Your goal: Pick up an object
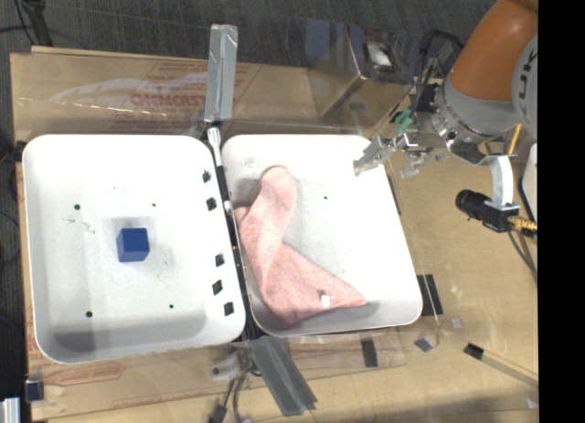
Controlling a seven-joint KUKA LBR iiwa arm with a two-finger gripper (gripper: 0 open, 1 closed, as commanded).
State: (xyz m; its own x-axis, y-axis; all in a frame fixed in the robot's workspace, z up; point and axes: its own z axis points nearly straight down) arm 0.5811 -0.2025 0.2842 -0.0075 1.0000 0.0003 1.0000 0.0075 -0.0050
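Observation:
A pink cloth lies crumpled along the left side and front of the right bin. A small blue cube sits in the middle of the left bin. My gripper hangs above the far right corner of the right bin, well away from the cloth and high over the rim. Its fingers are open and hold nothing.
A divider with black clips separates the two bins. A grey metal post stands behind their joint. Clear plastic pieces and clutter lie on the cardboard behind the right bin. Tape marks dot the bench at right.

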